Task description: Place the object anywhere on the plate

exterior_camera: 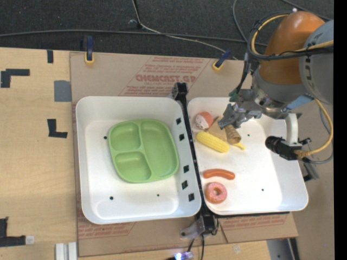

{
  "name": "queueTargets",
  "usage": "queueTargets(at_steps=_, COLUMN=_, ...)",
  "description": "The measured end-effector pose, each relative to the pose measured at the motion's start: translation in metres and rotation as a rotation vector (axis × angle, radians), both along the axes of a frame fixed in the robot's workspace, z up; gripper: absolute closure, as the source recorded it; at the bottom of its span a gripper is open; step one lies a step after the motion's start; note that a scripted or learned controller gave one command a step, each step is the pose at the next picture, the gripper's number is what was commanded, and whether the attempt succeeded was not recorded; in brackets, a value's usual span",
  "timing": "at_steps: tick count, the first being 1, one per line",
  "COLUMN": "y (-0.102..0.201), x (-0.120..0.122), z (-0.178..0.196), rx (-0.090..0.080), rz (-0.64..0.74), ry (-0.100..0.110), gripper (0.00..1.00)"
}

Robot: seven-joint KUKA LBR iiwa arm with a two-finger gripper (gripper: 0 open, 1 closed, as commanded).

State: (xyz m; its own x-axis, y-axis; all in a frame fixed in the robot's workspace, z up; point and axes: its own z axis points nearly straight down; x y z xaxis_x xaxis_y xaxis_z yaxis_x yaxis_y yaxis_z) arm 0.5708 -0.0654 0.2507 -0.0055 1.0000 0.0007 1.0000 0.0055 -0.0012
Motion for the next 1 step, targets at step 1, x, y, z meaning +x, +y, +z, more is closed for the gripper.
queueTargets(at_steps=1, y=0.0446, x=0.0212, z=-0.0009, rx=-0.001, rz=-0.001, ry=-0.001, gripper=1.0)
